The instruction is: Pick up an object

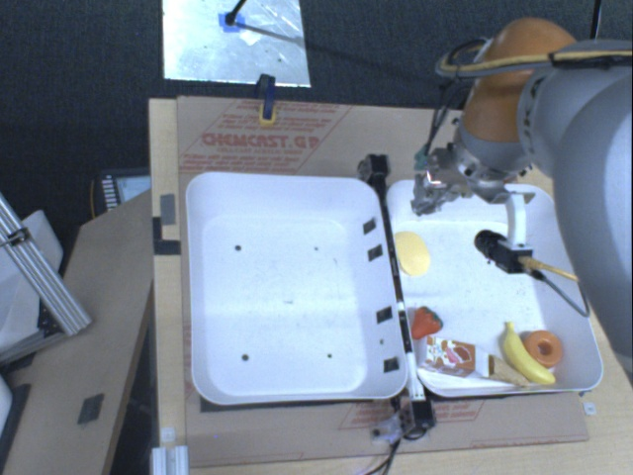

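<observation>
Hanging over right bin [465, 285] far corner | pincer [428, 198] blurred, opening cannot tell

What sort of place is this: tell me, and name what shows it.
Probably a robotics lab grasping bench: a robot gripper hangs over the right bin, a matching left bin sits beside it, and small items like a banana lie in the right one.

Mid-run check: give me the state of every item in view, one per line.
Pincer: above right white bin's rear left corner, nothing seen in it.
Yellow oval disc: lying flat, alone.
Red strawberry-shaped toy: resting by bin's left wall.
Red-and-white packet: lying flat at front.
Orange ring: lying flat, front right corner.
Yellow banana: lying against orange ring.
</observation>
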{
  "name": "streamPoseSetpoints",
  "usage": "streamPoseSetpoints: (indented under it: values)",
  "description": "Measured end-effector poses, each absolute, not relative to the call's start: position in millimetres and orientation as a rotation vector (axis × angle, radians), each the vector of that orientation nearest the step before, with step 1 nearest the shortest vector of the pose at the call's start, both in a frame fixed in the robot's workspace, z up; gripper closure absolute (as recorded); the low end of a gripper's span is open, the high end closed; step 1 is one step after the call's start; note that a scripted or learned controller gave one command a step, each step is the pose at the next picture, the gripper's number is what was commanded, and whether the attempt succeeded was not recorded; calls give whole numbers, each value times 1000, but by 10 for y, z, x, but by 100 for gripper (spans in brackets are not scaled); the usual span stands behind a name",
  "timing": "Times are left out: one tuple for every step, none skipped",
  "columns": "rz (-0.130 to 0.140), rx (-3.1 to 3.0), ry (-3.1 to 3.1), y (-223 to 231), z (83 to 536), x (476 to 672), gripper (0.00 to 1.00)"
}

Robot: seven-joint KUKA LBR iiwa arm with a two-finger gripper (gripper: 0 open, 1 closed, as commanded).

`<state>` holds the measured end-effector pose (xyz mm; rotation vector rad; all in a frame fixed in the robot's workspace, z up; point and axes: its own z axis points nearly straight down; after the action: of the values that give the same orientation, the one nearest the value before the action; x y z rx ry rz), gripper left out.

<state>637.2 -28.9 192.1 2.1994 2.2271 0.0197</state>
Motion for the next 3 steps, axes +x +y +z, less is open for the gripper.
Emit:
streamPoseSetpoints:
  values:
    - [19,2206,2217,-482,3543,6075,100]
    - [1,2220,2218,-949,2704,6608,100]
    - [20,2201,2217,-750,4979,6690,100]
